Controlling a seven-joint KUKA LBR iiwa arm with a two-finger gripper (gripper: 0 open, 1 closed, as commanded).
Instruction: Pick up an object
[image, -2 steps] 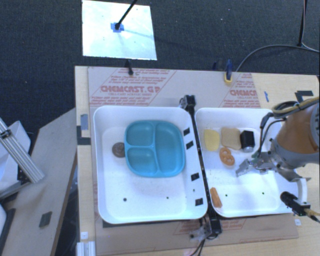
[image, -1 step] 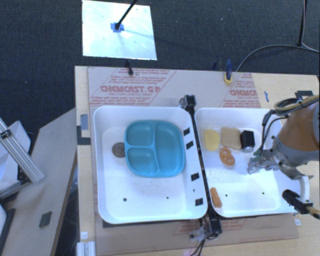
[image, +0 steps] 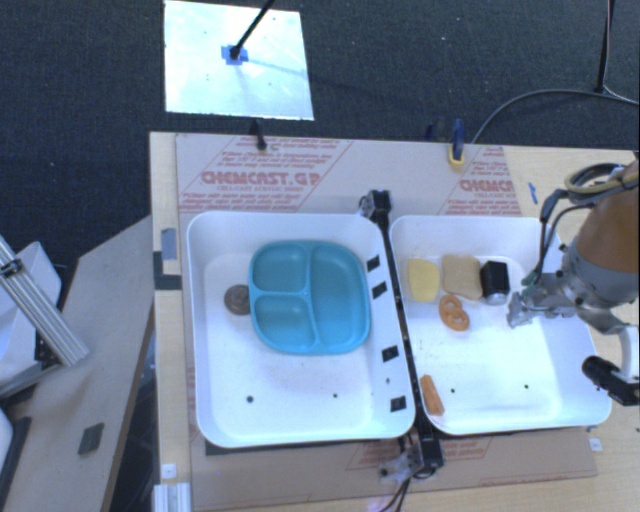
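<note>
Overhead view of the table. The tool (image: 520, 308) hangs low over the right bin (image: 560, 410); whether its fingers are open or closed cannot be told. Just to its left lie a black block (image: 494, 280), a tan slab (image: 462, 273), a yellow piece (image: 423, 280) and an orange pretzel-shaped toy (image: 454, 313). Farther left, a blue divided plate (image: 307, 297) sits in the left bin (image: 230, 390).
</note>
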